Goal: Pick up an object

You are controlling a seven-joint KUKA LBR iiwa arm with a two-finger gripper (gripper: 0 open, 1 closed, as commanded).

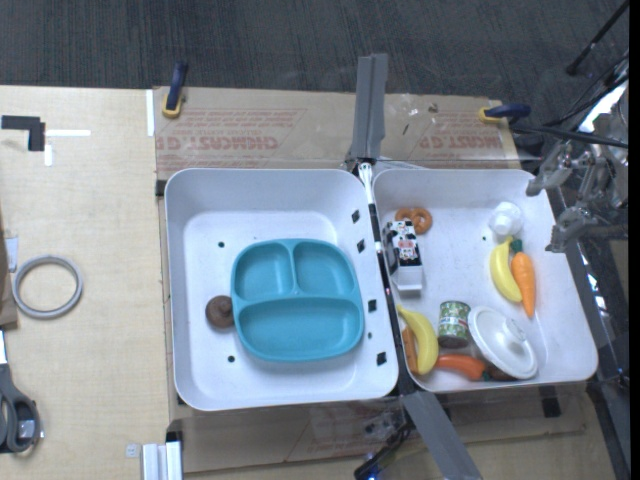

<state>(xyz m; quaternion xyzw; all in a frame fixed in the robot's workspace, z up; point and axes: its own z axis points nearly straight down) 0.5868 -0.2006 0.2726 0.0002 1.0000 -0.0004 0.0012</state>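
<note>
The right bin (450, 193) holds a pretzel (413, 218), a black-and-white toy truck (403, 252), a small white piece (505, 218), a banana (504, 271) beside a carrot (524, 281), a second banana (423, 339), a green can (454, 322), a white lid (505, 343) and an orange piece (460, 366). In the left bin (190, 228) lie a teal divided plate (297, 299) and a brown ball (219, 311). My gripper (575, 203) sits as grey metal parts just outside the right bin's right rim, above and apart from all objects.
A grey tape roll (45, 286) and scissors (15, 420) lie on the wooden bench at the left. Yellow clamps (176, 90) (500, 114) pin the cardboard behind the bins. A grey bar (371, 108) runs back from the divider between the bins.
</note>
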